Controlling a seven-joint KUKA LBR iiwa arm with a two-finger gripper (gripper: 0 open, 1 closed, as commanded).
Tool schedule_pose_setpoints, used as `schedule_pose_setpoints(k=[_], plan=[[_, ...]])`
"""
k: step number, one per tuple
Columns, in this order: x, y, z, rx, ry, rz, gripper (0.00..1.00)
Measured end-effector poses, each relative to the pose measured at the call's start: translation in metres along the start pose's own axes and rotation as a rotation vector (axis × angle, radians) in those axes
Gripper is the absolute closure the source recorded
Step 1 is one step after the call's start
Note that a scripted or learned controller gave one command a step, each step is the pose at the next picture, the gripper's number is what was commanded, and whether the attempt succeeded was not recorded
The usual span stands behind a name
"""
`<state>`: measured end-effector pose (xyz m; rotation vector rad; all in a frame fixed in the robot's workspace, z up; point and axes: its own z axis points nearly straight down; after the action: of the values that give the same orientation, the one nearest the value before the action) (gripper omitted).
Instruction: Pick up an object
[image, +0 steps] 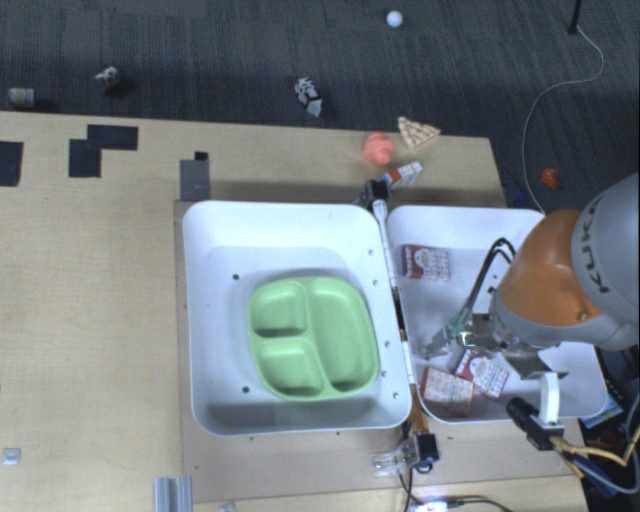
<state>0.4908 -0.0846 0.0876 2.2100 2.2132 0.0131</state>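
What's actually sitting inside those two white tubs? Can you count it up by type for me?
Green divided plate, in the left tub: 1
Small red-and-white cartons, in the right tub: 3 (one near the back, two at the front)
Total: 4, though the arm may hide more.

Robotics lab, plywood bench (90, 300), white bins (215, 300), loose cables (560, 90)

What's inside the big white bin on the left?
The left white bin holds a light green plastic tray with three compartments, which look bare. Whatever lies under that tray is covered.
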Motion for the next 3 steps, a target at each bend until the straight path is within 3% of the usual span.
schedule_pose_setpoints(k=[1,2,3], plan=[[0.0,0.002,-0.011,-0.006,-0.001,-0.001,1.0],[0.048,0.006,-0.11,0.01,0.005,-0.004,1.0],[0.048,0.006,-0.11,0.012,0.004,-0.003,0.0]])
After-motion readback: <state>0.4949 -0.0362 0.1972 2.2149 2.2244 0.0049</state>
